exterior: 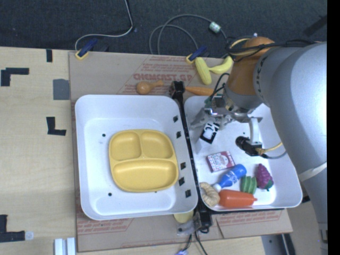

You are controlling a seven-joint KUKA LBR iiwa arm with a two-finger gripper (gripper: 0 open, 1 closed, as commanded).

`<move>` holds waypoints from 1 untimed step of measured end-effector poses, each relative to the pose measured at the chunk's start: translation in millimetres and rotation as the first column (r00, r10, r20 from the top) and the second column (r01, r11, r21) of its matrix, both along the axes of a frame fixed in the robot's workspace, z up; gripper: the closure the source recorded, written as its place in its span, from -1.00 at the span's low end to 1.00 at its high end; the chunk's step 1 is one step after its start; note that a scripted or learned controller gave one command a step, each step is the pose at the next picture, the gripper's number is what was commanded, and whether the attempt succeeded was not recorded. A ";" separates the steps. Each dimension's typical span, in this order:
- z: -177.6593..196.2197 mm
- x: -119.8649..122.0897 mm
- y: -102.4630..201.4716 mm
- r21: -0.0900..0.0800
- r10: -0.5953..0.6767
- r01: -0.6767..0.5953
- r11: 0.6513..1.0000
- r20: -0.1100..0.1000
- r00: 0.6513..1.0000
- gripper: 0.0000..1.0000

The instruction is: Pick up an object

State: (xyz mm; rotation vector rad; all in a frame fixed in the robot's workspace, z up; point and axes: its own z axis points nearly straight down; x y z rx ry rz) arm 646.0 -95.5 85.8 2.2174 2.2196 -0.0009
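Observation:
My gripper [211,122] reaches down into the upper left part of the right bin [289,193], close to the divider between the bins. A small black-and-white object [209,132] lies right under it, touching or nearly touching the gripper's tip. Whether the object is gripped is unclear from this angle. Further down the same bin lie a red box [219,161], a blue bottle [232,176], a green pepper [247,184], purple grapes [263,176], an orange carrot [236,198] and a tan piece [209,194].
A yellow divided plate [143,160] sits in the left bin [87,116]. Behind the bins, on the cardboard, lie a banana [211,68] and a wooden spoon [149,86]. The grey arm covers the right bin's upper right side.

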 end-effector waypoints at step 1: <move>-0.4 9.3 1.2 0.003 0.000 0.000 1.000 -0.002 1.000 -1.00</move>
